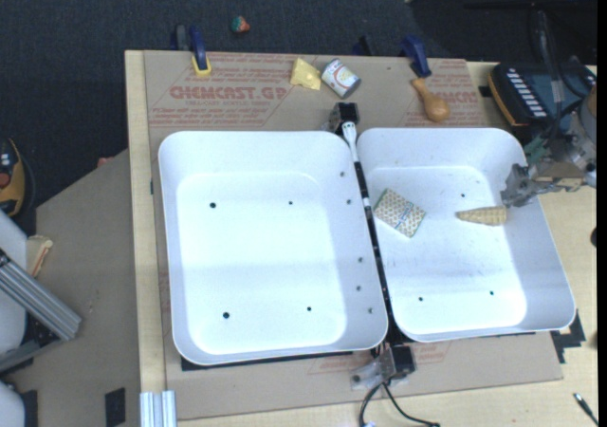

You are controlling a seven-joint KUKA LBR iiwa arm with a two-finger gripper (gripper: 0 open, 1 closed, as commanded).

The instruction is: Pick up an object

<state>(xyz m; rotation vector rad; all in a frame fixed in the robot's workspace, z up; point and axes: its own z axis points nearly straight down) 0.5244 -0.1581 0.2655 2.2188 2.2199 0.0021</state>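
In the right bin (pixel 531 273) lie two objects. A flat square packet with a speckled pattern (pixel 399 213) rests near the bin's left wall. A tan wedge-shaped piece (pixel 484 216) sits toward the right wall. My gripper (pixel 518 188) hangs at the bin's right rim, just above and to the right of the tan wedge, close to its right end. I see nothing held in it.
The left bin (pixel 190 169) sits beside the right one. Behind the bins on the board lie a yellow chunk (pixel 305 74), a small white can (pixel 340 79) and a tan wooden piece (pixel 432 102). Blue clamps (pixel 199 50) grip the far edge.
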